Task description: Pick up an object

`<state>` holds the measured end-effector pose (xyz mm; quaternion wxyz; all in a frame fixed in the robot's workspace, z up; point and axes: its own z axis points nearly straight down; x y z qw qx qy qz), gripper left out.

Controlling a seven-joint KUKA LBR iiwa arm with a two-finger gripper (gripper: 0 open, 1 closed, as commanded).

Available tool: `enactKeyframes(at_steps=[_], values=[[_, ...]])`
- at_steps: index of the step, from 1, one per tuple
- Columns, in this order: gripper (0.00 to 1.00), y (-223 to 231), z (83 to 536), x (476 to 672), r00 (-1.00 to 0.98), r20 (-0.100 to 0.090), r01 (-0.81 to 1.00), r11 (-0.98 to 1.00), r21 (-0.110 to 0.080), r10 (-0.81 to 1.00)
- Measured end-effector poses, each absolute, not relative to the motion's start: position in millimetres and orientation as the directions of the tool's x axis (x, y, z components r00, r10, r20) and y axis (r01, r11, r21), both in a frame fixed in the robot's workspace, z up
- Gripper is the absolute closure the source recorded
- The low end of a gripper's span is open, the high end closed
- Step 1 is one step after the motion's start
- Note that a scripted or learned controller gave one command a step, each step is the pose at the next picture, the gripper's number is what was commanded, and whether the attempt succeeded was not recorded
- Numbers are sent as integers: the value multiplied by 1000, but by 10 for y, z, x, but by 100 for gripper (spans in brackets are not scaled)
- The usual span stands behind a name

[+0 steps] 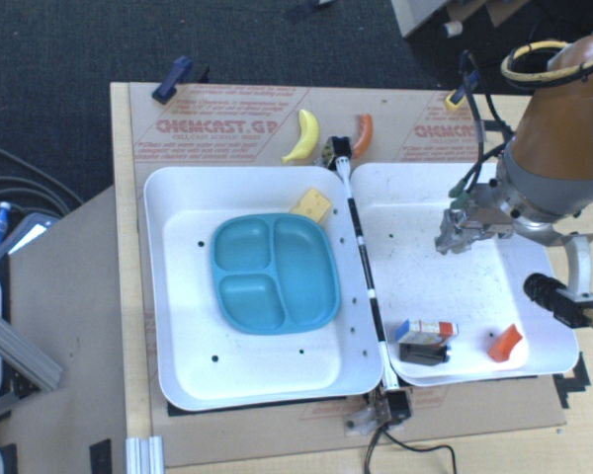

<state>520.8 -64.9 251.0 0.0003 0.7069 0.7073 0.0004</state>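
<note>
Gripper above right bin

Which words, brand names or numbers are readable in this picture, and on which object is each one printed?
"CHEMCAST G.P": red print on the brown protective sheet behind the left bin.
The same red print behind the right bin: partly hidden, unreadable.
Small boxes in the right bin: print too small to read.

You're seeing a thick grey arm with a wide orange-brown band above the wrist, black cables trailing alongside, and a small grey metal claw at its tip.
</note>
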Motion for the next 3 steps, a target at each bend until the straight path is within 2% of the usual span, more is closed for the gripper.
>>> enactKeyframes(at_steps=[1, 2, 3], values=[[0, -650, 2506, 5204, -1, 0, 1000, 1, -1, 1000], [0, -949, 1431, 4785, 1, 0, 1000, -1, -2, 1000], [0, -1250, 843, 4788, 1, 1, 1000, -1, -1, 1000]])
